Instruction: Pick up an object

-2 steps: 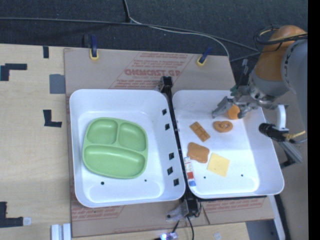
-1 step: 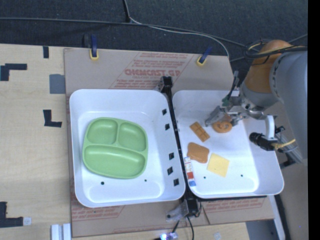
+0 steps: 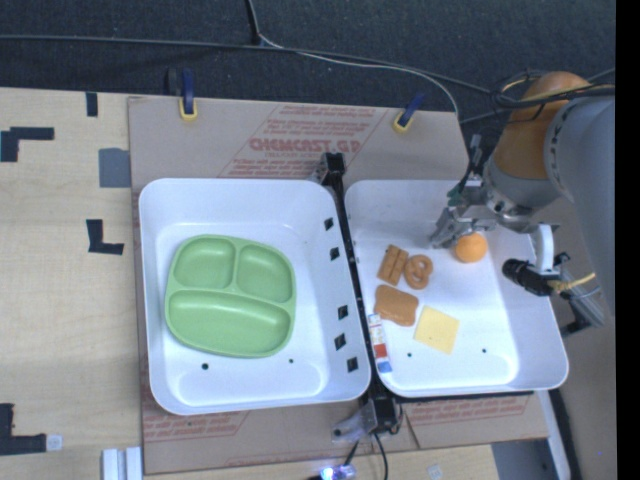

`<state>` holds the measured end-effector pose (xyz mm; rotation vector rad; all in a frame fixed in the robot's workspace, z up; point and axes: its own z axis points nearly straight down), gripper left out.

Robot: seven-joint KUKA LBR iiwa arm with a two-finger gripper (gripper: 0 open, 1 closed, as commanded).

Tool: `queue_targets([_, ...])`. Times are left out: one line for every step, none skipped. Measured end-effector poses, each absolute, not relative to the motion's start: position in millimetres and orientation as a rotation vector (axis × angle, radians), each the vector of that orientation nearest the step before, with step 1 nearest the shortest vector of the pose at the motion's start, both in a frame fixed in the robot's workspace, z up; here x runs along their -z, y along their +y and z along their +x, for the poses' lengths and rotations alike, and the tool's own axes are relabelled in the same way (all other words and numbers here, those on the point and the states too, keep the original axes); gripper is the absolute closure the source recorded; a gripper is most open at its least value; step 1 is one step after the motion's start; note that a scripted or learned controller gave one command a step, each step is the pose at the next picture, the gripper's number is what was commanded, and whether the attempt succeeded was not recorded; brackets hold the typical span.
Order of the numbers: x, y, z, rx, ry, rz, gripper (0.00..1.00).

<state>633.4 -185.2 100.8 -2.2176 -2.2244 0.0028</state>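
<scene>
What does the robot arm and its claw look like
The arm is thick, rounded and grey, with an orange band above the wrist. Thin dark cables loop over that band. Its claw is small, metallic grey, with dark fittings.

**Non-task items in view**

Two white bins side by side on a cardboard sheet [image 3: 300,133] with red print, on the wooden worktop [image 3: 60,268]. Left bin [image 3: 160,368] has a green divided plate [image 3: 231,296], three compartments, flat. Black divider strip [image 3: 343,258] runs between the bins. Two yellow clamps [image 3: 187,105] on the cardboard's far edge. Black cable [image 3: 300,48] crosses the dark floor behind. Black tape marks [image 3: 98,238] on worktop left.
</scene>
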Motion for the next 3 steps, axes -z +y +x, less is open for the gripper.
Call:
queue_targets([-163.2,-184.0,637.0,0.003,-2.225,-2.221,1.0])
queue_targets([-212.3,-183.3,637.9,0.004,-2.226,-2.221,1.0])
queue_targets([-224.2,-128.4,638.5,0.002,-2.228,-2.213,1.0])
